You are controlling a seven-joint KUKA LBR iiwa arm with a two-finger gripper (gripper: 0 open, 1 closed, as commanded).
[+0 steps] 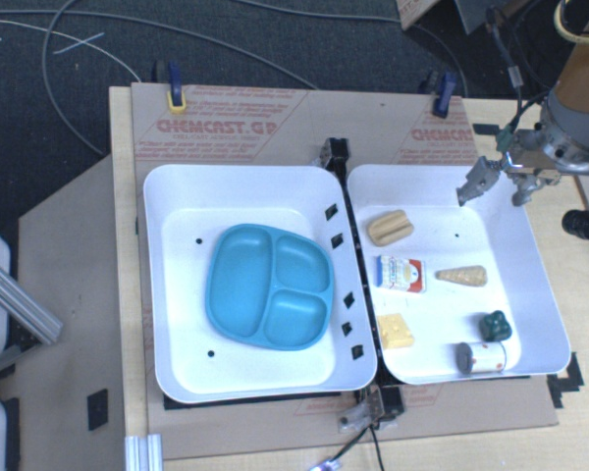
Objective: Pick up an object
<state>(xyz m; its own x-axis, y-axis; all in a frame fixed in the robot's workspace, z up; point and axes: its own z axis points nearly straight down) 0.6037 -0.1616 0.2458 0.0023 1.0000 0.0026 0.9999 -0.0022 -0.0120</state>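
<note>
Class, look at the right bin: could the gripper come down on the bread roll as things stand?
Probably yes. The gripper hangs open above the right bin's far corner, and the bread roll lies apart from the other items, nothing covering it.

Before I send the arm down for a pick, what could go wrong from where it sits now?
The hand, fingers spread, hangs over the right bin's far wall, not above any item, so a straight descent may hit the rim or close on nothing. The green piece and the small white can lie close together; a grab there could knock one away. The cheese wedge sits by the bin divider, leaving a finger little room.
</note>
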